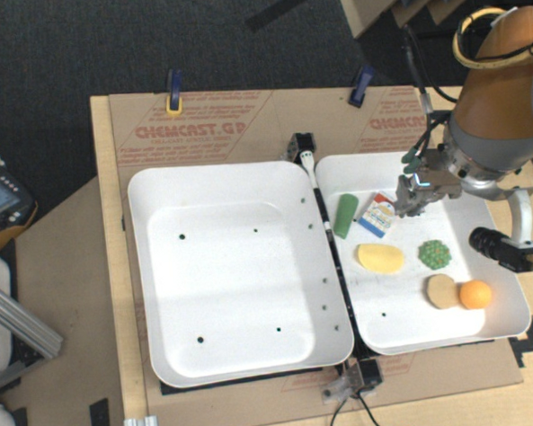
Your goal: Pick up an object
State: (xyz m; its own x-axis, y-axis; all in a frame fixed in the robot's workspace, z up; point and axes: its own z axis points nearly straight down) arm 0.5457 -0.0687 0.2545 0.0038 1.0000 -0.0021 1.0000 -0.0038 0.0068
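Note:
Several objects lie in the right bin [382, 331]. A green cylinder [344, 215] rests near its left wall. Beside it is a small white, blue and red packet [376, 218]. Below those sit a yellow lemon-shaped piece [380, 258], a green bumpy ball [435, 255], a tan round piece [441, 290] and an orange ball [475, 294]. My gripper [413, 197] hangs over the upper part of the right bin, just right of the packet. Nothing shows between its fingers.
The left bin [152, 260] stands next to the right one, divided by a black strip [327, 240]. Both sit on a cardboard sheet [243, 119] held by blue clamps at the far edge.

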